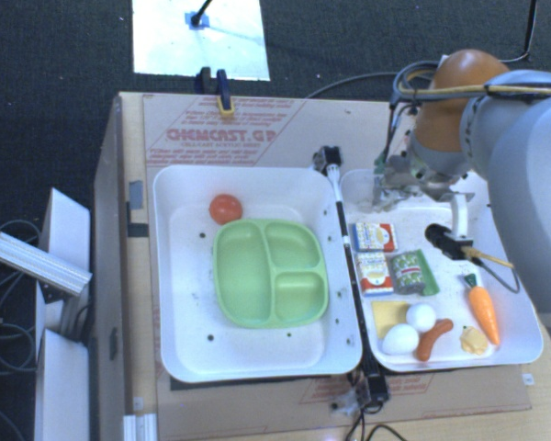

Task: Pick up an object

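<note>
Camera view, nearest first: the right bin (531, 338) holds two white eggs (410, 329), a sausage (433, 338), a carrot (483, 313), a cheese slice (387, 315), a green packet (411, 272) and two small cartons (375, 254). Beside it, the left bin (179, 338) holds a green divided tray (270, 272) and a red tomato (225, 208). Farther back, the gripper (395, 191) hangs over the right bin's far corner; its grip state cannot be made out.

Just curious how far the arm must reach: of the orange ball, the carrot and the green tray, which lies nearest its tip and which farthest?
1. Carrot, right bin, near edge.
2. Green tray, left bin, middle.
3. Orange ball, left bin, far corner.
</note>
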### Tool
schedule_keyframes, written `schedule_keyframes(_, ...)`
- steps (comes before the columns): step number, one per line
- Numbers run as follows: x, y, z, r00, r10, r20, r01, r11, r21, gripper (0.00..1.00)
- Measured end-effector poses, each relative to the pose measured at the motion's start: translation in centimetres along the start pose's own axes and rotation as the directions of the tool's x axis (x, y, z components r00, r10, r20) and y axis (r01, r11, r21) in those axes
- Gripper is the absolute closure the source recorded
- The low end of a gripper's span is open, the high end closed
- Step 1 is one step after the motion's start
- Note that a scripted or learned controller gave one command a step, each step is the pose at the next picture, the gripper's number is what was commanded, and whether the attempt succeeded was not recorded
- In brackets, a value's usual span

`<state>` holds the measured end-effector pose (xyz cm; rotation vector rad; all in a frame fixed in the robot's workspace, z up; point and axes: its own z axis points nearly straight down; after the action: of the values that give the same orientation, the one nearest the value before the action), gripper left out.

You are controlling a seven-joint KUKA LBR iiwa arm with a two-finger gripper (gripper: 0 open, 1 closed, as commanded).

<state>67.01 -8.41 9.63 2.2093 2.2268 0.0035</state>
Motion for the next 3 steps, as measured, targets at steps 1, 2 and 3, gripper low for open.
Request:
schedule_keyframes(1, 0.0, 0.0, 0.0, 1.0, 0.0, 0.0, 0.0, 1.0, 0.0, 0.0)
schedule_keyframes(2, -0.2, -0.1, 1.1, 1.0, 0.003, -0.001, -0.003, 1.0, 0.003, 0.0)
schedule_keyframes(3, 0.1, -0.1, 1.1, 1.0, 0.003, -0.001, -0.003, 1.0, 0.003, 0.0)
